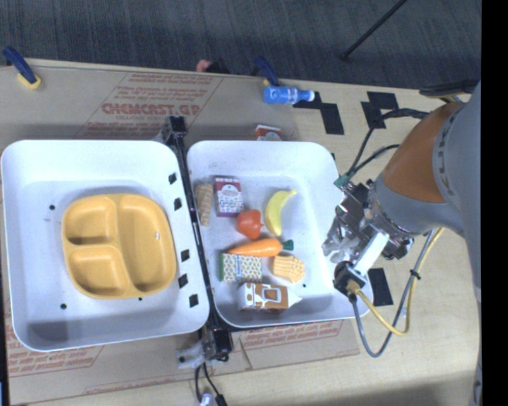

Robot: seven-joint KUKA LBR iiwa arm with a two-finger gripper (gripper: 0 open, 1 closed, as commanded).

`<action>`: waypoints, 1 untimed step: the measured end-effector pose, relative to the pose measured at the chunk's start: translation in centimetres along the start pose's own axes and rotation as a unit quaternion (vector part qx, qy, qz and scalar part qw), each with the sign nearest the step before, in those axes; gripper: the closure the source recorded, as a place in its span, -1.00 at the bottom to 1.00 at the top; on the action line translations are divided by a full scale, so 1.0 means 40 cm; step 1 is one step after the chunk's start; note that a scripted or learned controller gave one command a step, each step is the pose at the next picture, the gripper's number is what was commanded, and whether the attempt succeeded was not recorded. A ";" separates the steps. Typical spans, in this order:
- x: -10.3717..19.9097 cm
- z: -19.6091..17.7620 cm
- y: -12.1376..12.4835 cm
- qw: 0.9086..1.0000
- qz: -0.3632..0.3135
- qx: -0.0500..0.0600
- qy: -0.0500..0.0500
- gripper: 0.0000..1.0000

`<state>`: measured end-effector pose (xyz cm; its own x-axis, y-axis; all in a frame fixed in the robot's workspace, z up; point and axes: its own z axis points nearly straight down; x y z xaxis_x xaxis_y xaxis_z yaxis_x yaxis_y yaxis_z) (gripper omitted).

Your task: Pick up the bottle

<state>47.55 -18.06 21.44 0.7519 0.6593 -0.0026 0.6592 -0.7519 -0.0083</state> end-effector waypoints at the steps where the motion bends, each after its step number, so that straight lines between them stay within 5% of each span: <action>1: -0.018 -0.011 0.021 0.986 0.168 -0.001 0.001 1.00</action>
<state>47.57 -19.16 21.89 0.9277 0.3732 -0.0027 0.3732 -0.9277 -0.0047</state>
